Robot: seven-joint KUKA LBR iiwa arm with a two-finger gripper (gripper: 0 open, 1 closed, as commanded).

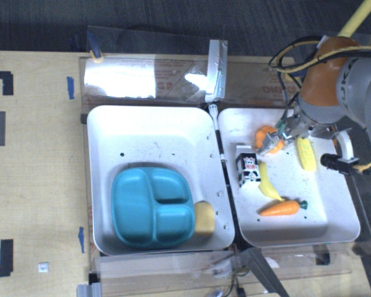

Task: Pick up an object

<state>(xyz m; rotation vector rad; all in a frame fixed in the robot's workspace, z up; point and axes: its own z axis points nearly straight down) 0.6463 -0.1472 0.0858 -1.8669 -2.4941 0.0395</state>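
My gripper hangs low over the back part of the right bin. It is right against a small orange toy, which lies just to its left and is partly hidden by it. A yellow corn cob lies just to the right of the gripper. In front of it are a black-and-white cow figure, a yellow banana and an orange carrot with a green top.
The left bin holds a blue divided plate and a tan rounded block beside it. A raised rim separates the two bins. A clear plastic sheet lies behind the left bin.
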